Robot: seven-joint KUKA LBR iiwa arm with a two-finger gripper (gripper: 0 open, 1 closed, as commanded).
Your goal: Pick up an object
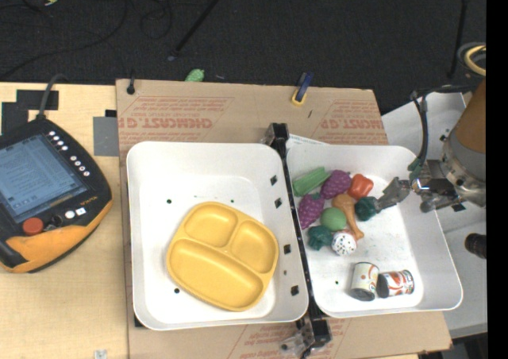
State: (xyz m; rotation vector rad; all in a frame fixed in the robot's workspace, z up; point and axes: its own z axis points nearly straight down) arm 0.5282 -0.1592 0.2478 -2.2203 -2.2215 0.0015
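Camera view, looking down at a slant on two white bins set side by side on cardboard. Left bin (151, 191), lower centre of the frame: one yellow divided tray (222, 254), three compartments, lying flat and slightly turned.

Right bin (429, 270), lower right of centre: a tight cluster of small toys in its upper left part. Green pod-shaped piece (309, 181) at the top of the cluster, purple grape bunch (337, 184) just beside it, an orange-red piece (360, 186) to the right of that. A second purple bunch (310, 210) lies lower left, an orange bone-like piece (348, 213) runs diagonally through the middle, and dark teal pieces (319, 238) sit at the cluster's lower left. White ball with dark spots (344, 245) touches the lower end of the orange piece. Shapes overlap here; edges between them are hard to separate.

Two small cans (381, 281) lie near the bin's lower edge, touching, well apart from the cluster.

Gripper (389, 193) enters from the right edge of the frame, low over the right bin's upper right part. Its dark tip meets another dark teal toy (367, 208) at the cluster's right side. Cannot tell how far the claw is open or whether it has hold of the toy: dark on dark. Arm body (464, 159) is cut off by the frame's right side.

A handheld control pendant (44, 191) rests on the bench at the left edge, partly cropped.
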